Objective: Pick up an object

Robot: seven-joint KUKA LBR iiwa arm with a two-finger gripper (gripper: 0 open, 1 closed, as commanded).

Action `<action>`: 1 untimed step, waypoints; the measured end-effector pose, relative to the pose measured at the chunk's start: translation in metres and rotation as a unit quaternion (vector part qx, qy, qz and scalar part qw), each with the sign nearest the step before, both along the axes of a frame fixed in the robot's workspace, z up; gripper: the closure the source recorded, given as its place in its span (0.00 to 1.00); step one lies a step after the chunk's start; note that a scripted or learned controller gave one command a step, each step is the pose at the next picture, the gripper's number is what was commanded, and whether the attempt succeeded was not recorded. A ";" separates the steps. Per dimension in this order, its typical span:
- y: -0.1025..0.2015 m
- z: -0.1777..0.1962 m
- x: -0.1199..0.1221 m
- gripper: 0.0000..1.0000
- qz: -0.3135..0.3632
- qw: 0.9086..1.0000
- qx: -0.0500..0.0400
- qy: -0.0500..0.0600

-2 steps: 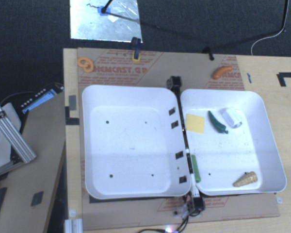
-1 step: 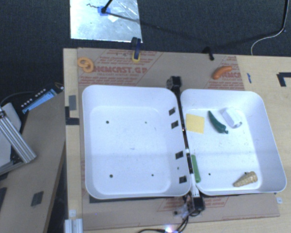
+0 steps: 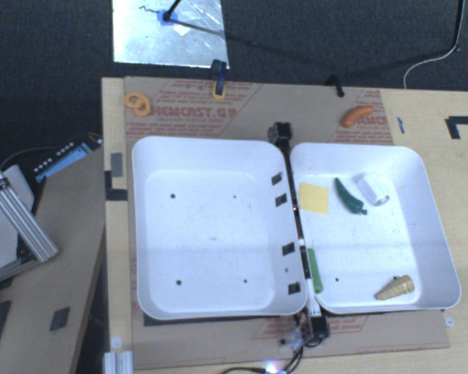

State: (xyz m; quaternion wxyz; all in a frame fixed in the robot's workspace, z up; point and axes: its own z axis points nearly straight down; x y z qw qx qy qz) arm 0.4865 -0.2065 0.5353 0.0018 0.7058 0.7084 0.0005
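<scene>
The right bin [image 3: 433,209] holds a yellow flat square [image 3: 313,198] near its left wall, a dark green curved piece [image 3: 349,195] beside it, and a small white cup-like item [image 3: 372,188] to the right of that. A thin green stick [image 3: 314,269] lies along the bin's left wall lower down. A tan cone-shaped piece [image 3: 395,287] rests near the bin's front right corner.
The left bin [image 3: 148,209] sits beside the right one, joined by a black clip strip [image 3: 292,216]. On the cardboard beyond the bins lie an orange sausage shape [image 3: 356,116], a tan ring [image 3: 138,104] and a yellow clamp [image 3: 218,84]. A metal frame [image 3: 15,216] stands at left.
</scene>
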 end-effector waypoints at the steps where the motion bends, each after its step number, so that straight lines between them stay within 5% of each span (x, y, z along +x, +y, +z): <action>1: 0.000 0.000 0.000 1.00 0.000 1.000 0.000 0.000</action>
